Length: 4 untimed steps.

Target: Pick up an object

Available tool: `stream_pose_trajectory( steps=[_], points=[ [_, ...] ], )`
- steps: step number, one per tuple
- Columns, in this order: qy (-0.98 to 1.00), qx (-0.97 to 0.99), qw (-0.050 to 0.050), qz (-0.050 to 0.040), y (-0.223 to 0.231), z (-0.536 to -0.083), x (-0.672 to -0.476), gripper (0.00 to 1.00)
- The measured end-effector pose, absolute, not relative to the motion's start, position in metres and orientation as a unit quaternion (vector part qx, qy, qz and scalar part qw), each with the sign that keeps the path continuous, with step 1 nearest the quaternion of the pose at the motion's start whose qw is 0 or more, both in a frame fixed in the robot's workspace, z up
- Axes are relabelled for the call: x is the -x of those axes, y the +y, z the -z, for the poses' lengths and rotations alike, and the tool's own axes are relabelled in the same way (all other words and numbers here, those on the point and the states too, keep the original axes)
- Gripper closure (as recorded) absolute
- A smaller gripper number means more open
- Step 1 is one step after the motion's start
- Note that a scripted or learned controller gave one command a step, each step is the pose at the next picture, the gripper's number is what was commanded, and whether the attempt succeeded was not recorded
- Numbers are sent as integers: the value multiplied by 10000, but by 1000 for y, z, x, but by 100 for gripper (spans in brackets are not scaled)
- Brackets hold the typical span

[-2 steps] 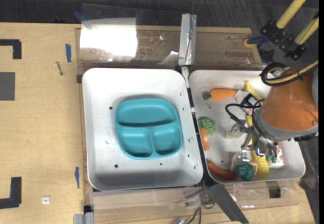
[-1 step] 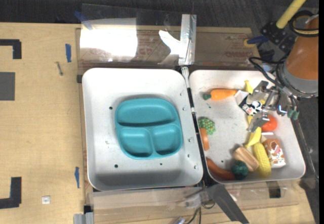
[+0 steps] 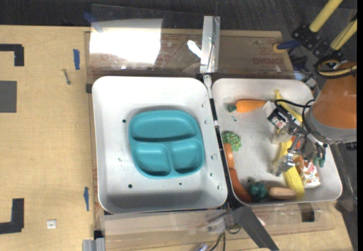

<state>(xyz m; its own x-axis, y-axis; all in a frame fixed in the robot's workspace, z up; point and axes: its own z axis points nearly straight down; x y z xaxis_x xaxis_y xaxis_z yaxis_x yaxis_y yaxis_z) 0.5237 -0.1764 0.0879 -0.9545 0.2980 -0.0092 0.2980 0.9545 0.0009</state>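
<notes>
near edge of right bin: a tan sausage-shaped piece lies along the front wall, with a dark green lump just to its left and an orange-red strip running up the bin's left wall.
corn: a yellow corn cob lies tilted just above the tan piece, beside a white card with red marks.
gripper: low in the right bin, right above the corn cob, amid a clutter of small items; whether the claw is spread or clenched cannot be told here, and nothing can be made out in its grip.
arm: the orange band hangs over the bin's right rim.
mid bin: a green leafy piece sits by the left wall.
far end: an orange carrot lies near the back wall.
left bin: holds a teal divided tray, centred.
beyond the bins: clear plastic sheeting on the bench.
</notes>
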Motion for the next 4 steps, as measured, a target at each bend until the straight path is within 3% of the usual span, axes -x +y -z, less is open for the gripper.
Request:
stream_pose_trajectory(
  steps=[1,2,3,4],
  points=[
    [9876,-1568,41,-4,-133,-88,-489,0],
    [9944,-1059,33,2,-224,-87,-539,0],
    [9884,-1518,24,-3,-212,-87,-481,0],
    [9908,-1351,43,4,-183,-87,-497,0]
  ],
)
